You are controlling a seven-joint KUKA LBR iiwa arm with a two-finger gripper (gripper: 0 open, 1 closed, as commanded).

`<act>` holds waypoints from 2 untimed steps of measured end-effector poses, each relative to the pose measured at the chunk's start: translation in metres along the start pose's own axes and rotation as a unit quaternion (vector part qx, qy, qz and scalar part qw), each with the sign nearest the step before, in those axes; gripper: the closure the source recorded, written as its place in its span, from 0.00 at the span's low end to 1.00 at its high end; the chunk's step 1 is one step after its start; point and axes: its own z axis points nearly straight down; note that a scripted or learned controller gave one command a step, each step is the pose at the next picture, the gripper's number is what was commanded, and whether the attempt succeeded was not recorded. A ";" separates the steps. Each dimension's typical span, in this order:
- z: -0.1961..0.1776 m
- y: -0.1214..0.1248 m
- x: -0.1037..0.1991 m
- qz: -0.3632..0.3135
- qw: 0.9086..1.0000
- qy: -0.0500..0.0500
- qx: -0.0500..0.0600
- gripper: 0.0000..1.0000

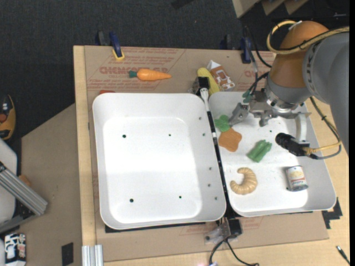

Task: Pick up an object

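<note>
We see the arm's gripper [250,111] hanging low over the far end of the right bin [319,201], and whether it is spread or closed we cannot tell. Nearest it in that bin lie a green leaf-shaped toy [222,123] and an orange slice-shaped toy [229,140], with a green block [258,151], a croissant [244,180] and a small can [296,178] toward the bin's near end. The orange piece looks light, stiff and flat (likely plastic), so we judge a pinch across its narrow width safest.

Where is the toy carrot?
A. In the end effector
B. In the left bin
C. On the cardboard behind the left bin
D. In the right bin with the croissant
C. The toy carrot lies on the brown cardboard just beyond the far rim of the left bin, outside both bins.
</note>
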 end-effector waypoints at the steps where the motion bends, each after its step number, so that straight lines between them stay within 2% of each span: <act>1: -0.074 0.037 0.065 -0.002 1.000 -0.001 -0.009 0.00; 2: -0.068 0.034 0.158 -0.003 1.000 0.000 -0.005 0.00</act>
